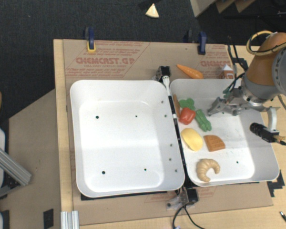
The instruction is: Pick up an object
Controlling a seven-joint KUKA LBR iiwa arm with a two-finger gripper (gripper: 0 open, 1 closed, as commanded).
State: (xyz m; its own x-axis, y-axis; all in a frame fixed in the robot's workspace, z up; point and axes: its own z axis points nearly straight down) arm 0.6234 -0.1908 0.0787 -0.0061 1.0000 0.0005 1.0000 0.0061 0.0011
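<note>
Where I hang: my gripper [218, 108] over right bin [257, 175], near its far edge.
Fingers: spread apart, nothing btwn them.
Green veg [203, 122]: just beside my tips, toward bin's centre.
Red pepper [187, 115], yellow lemon [192, 140]: along left edge.
Croissant [207, 168]: near front-left corner.

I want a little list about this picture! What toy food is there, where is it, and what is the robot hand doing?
right bin: holds all the toy food below
croissant: near the front edge
yellow lemon: beside the divider
bread slice: right of the lemon
red pepper: behind the lemon
green vegetables: around the pepper
carrot: outside the bins, on the board
left bin: white, next to the right bin
gripper: over the right bin, holding nothing
</note>
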